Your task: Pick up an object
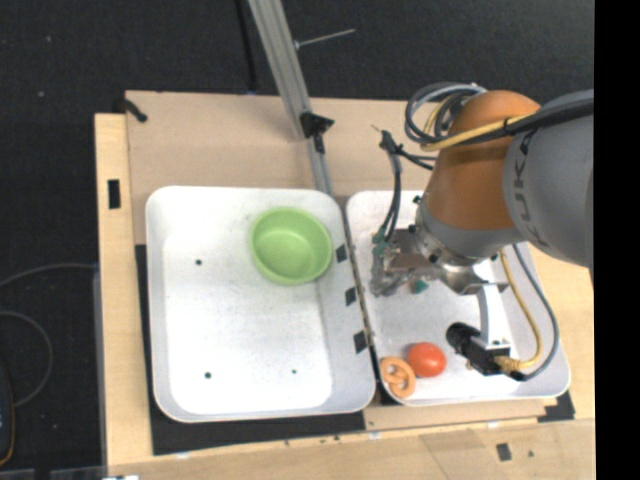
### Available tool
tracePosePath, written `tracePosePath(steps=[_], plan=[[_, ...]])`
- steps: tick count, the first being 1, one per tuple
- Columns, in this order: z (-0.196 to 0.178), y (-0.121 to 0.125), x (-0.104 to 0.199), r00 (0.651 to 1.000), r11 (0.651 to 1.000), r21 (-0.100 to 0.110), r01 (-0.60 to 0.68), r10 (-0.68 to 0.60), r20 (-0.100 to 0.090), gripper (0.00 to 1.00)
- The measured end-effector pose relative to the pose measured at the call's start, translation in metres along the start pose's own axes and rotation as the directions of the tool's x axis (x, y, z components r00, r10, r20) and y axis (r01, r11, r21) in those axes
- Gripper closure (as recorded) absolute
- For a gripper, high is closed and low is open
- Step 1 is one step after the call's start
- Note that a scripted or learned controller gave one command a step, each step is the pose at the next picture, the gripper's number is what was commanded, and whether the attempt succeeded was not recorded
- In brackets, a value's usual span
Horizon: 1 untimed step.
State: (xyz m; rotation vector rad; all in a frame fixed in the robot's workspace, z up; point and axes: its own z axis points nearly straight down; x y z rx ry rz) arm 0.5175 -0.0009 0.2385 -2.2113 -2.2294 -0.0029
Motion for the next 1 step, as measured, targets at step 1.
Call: tracePosePath(steps=[1], plan=[[0.0081, -0.0050, 0.0508, 1.000, 1.000, 0.001, -0.001, 0.001, 0.001, 1.00]])
